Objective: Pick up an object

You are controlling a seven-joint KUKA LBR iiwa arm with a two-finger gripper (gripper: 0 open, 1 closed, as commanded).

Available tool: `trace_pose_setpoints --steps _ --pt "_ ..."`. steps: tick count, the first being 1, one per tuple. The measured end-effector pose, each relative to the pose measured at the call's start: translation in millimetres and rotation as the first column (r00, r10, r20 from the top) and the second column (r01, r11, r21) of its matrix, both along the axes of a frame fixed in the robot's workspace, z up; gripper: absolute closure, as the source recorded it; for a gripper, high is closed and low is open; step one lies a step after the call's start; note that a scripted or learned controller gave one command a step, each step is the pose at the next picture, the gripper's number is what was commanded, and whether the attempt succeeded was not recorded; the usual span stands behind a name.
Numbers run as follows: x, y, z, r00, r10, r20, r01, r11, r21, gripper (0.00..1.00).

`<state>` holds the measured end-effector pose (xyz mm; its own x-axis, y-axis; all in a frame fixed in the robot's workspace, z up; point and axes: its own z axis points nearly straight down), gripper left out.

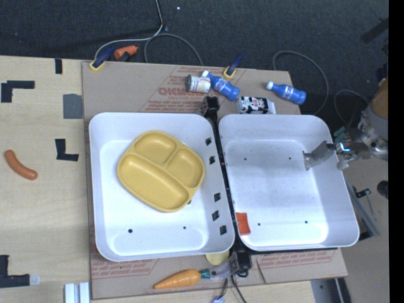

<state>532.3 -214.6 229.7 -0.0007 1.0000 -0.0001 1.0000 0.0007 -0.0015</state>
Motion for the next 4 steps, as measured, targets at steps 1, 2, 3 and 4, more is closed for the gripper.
trace_pose_setpoints --steps 1,2,3,4 --pt "5 105 -141 1.0 0.007 -0.007 -0.007 1.0 0.005 0.0" --pt "48 120 -144 1.0 0.0 0.002 0.0 1.0 -0.002 0.0" --pt "104 120 -144 1.0 0.001 0.005 -0.001 1.0 -0.001 0.0" --pt "138 111 -144 1.0 0.002 0.004 -0.002 1.0 0.0 0.0"
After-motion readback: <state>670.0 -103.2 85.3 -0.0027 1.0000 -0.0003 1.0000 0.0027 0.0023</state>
